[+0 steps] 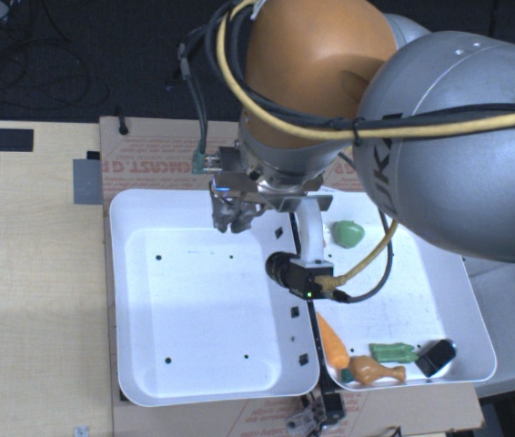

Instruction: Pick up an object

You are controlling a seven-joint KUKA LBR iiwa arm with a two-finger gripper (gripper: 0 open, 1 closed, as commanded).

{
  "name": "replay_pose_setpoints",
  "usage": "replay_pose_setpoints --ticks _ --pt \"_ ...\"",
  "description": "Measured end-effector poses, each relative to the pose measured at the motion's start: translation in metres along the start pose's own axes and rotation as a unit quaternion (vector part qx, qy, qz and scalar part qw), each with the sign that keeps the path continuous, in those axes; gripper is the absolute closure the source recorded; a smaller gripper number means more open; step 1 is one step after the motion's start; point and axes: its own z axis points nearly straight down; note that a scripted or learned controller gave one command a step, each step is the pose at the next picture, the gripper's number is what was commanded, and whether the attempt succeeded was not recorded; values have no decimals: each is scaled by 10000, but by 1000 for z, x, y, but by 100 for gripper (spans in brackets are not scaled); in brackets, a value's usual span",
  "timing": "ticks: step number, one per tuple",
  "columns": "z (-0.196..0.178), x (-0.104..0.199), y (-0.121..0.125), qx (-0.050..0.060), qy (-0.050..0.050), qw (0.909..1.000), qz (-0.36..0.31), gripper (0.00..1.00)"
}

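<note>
My gripper (231, 215) hangs below the grey and orange arm, over the far edge of the left bin (139, 353), close to the divider between the bins. Nothing shows in it. The objects all lie in the right bin (476, 335). A pale green rounded piece (348, 234) sits near its far side, to the right of the gripper. An orange carrot-like piece (332, 340), a green bar (392, 352), a tan-orange piece (376, 370) and a small black block (437, 357) cluster at its near edge.
The arm's bulk hides the far part of the right bin. A black cylinder with a yellow cable (292, 274) hangs over the divider. Cardboard (148, 157) lies under the bins, on a light wooden bench (30, 280).
</note>
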Motion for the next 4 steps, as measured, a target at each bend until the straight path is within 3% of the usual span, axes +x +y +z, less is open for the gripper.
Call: replay_pose_setpoints --ticks 1,2,3,4 --pt "-16 50 -35 4 -3 10000 -6 100" --pt "-100 47 22 -47 -1 10000 25 100" --pt "-175 -17 15 -39 -7 10000 45 100" --pt "-170 51 -44 16 -7 10000 -17 100"
